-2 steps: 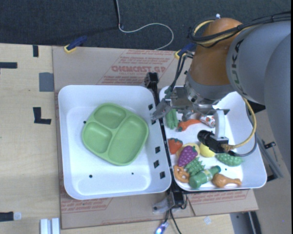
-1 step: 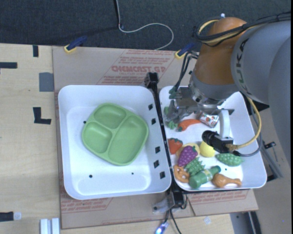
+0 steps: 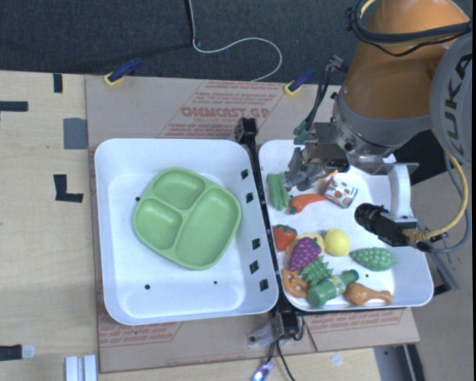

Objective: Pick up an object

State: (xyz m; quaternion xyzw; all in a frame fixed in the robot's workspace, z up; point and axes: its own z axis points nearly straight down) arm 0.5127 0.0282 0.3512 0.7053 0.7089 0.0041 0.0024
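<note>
Gripper (image 3: 301,171) hangs low over the upper left part of the right bin (image 3: 416,288), and from where I stand I cannot tell how its working end is set; dark metal and cables hide it. Just below and beside it lies the orange carrot (image 3: 307,202), its long axis running nearly left to right, the thin end towards the bin divider. A green cucumber (image 3: 277,191) lies just left of the carrot, long axis running up and down the bin wall. A small red and white carton (image 3: 340,190) sits tilted just right of the gripper. Nearer me are a yellow lemon (image 3: 336,243), purple grapes (image 3: 303,253) and a red tomato (image 3: 283,236). In the left bin (image 3: 115,276) rests a green divided plate (image 3: 187,217), well apart from the arm.
</note>
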